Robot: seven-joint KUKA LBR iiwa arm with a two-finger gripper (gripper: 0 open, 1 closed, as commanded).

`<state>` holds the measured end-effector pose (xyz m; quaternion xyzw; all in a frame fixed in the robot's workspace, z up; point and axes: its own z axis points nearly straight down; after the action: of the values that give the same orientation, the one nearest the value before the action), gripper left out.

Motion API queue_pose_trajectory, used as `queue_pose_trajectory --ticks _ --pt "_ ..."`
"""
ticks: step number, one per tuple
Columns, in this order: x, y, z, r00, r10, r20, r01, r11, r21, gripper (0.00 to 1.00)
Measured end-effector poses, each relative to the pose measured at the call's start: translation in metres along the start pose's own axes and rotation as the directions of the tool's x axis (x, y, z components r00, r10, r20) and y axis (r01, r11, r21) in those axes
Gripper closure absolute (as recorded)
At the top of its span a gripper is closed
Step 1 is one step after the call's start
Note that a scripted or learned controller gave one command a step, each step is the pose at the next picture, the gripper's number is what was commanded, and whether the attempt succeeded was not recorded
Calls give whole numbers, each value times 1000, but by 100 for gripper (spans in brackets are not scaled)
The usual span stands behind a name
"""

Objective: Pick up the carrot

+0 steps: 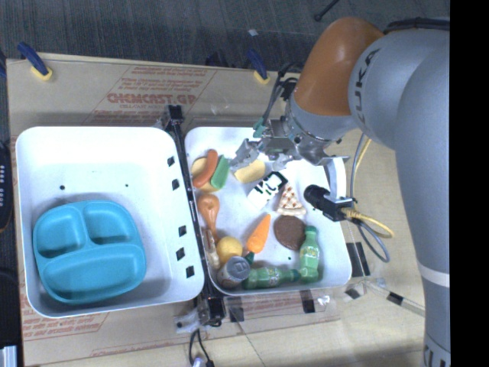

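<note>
We are looking down on the desk (99,98), where the carrot (259,234) is lying in the right bin (336,260), near its middle, tip pointing up toward the pizza slice (289,199), with the brown cookie (289,232) just beside it. Our hand (256,150) is hovering over the bin's upper part, above a pale yellow piece (250,172); whether it is spread or pressed together, we cannot tell. We are judging this as the approach step, nothing being gripped. Next, we are needing to travel toward the carrot and line up across its width.
</note>
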<state>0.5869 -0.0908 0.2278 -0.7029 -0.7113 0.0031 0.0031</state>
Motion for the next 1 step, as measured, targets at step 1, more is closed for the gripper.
queue_pose_trajectory --ticks 1 --pt "-60 -90 62 997 78 2 -78 997 5 0"
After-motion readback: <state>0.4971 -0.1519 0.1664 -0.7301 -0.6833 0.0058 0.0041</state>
